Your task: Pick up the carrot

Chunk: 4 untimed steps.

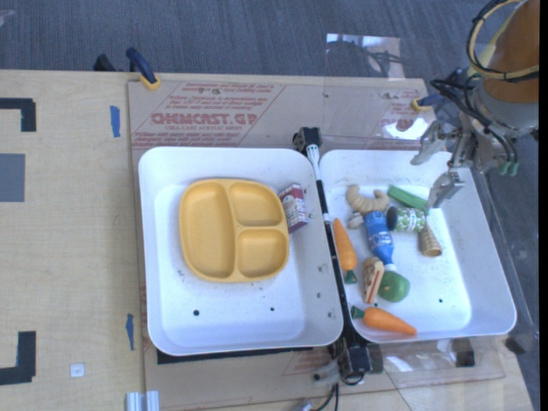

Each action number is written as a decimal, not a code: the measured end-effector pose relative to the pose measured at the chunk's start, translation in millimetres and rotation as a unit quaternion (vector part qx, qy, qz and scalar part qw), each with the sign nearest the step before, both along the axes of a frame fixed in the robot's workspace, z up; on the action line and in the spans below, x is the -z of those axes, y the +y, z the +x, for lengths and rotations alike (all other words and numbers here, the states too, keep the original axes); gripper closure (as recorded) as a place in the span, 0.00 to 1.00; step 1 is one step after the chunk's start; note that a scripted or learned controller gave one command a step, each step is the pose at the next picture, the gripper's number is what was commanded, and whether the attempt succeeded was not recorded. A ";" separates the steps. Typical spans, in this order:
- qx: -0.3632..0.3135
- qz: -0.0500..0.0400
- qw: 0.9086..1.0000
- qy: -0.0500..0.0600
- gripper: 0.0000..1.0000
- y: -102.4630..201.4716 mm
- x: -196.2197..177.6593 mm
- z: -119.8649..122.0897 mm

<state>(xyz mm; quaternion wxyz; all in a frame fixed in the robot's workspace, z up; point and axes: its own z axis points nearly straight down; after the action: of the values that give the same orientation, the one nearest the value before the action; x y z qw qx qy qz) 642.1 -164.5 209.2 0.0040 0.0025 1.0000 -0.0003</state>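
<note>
2 carrots lie in the right bin (492, 302): one (344, 245) by its left wall, one (385, 319) at lower centre; the claw (445, 174) hovers open, empty, far toward upper right

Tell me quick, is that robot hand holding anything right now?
Hand: open, holding nothing, above the right bin's far corner, apart from both carrots.
</note>
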 end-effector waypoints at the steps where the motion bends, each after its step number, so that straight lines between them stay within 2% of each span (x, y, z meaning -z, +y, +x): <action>1: -0.071 0.001 0.997 -0.005 0.00 91.2 -86.5 16.4; 2: -0.349 -0.002 0.937 -0.004 0.00 130.7 -159.3 -6.9; 3: -0.348 -0.003 0.938 -0.010 1.00 131.7 -171.6 -4.9; 4: -0.348 -0.002 0.938 -0.009 0.00 131.7 -170.8 -5.0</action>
<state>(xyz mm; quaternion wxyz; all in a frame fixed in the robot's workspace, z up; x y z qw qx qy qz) 637.1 -32.8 380.0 0.0130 -0.3453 0.9384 -0.0012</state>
